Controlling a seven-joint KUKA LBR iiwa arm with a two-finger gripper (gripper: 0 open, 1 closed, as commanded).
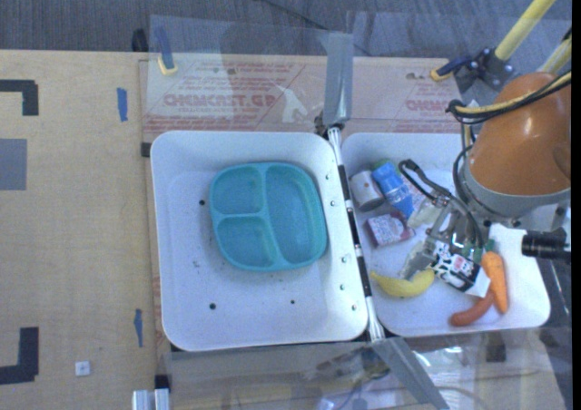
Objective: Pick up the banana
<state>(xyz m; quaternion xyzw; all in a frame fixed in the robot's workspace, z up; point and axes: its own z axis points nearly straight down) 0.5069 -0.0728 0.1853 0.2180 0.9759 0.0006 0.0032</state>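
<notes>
The yellow banana (405, 285) lies curved near the front left of the right bin (536, 313), close to the divider between the bins. My gripper (425, 258) hangs just above and to the right of the banana, at its right end. The arm's orange band and grey wrist fill the space behind it at the right. Nothing is visibly lifted off the bin floor.
A carrot (495, 279) and a red-orange pepper-like piece (472, 313) lie right of the banana, beside a black-and-white box (457, 268). A blue packet (392, 186), a grey can (365, 189) and a maroon packet (386, 230) sit behind. A teal divided plate (268, 216) rests in the left bin (182, 308).
</notes>
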